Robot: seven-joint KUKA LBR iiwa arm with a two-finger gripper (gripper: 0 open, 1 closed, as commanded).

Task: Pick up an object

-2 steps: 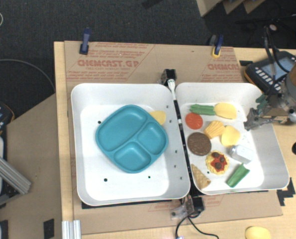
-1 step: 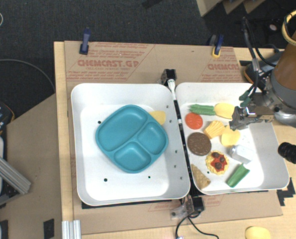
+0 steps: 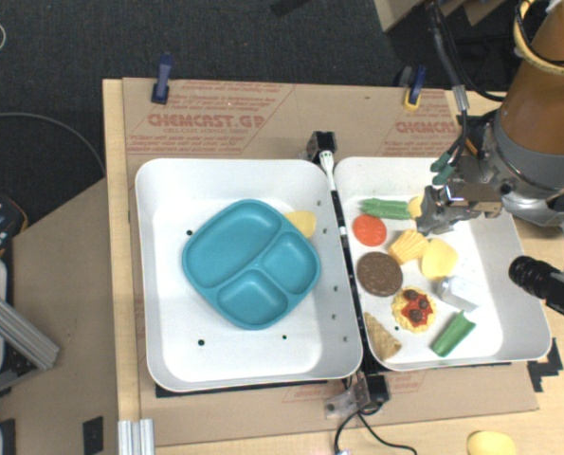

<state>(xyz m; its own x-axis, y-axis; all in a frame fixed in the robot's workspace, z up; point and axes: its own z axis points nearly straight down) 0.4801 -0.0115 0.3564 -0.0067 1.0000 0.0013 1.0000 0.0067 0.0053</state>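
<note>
In the right bin (image 3: 518, 335), near its upper edge, the gripper (image 3: 431, 218) hangs low over the toy food, w/ the arm (image 3: 537, 112) coming in from the right. Can't tell if it's apart or together: it's dark, seen from above, & nothing shows clamped in it. So no grasp to report yet; judged from this, the task is at approach/descent stage, w/ closing, lifting & clearing the bin all left. Candidates right by it: a green bean-like piece (image 3: 384, 208) just left of it, a red tomato (image 3: 369, 229) below that, a yellow ridged piece (image 3: 407, 246) & a pale yellow chunk (image 3: 439, 260) just under the tool. Which one the program is aiming at I can't say; the yellow bits sit closest. Further down the bin: a brown round patty (image 3: 379, 274), a small pizza-like disc w/ red topping (image 3: 415, 311), a green stick (image 3: 451, 335), a tan wedge (image 3: 382, 337) & a grey-white piece (image 3: 455, 294). All lie flat on the bin floor, several touching or nearly so. Left bin (image 3: 168, 330) has a teal divided plate (image 3: 251, 263) w/ a yellow item (image 3: 300, 222) peeking out at its upper right rim. Both bins sit side by side on the table (image 3: 215, 117).
</note>
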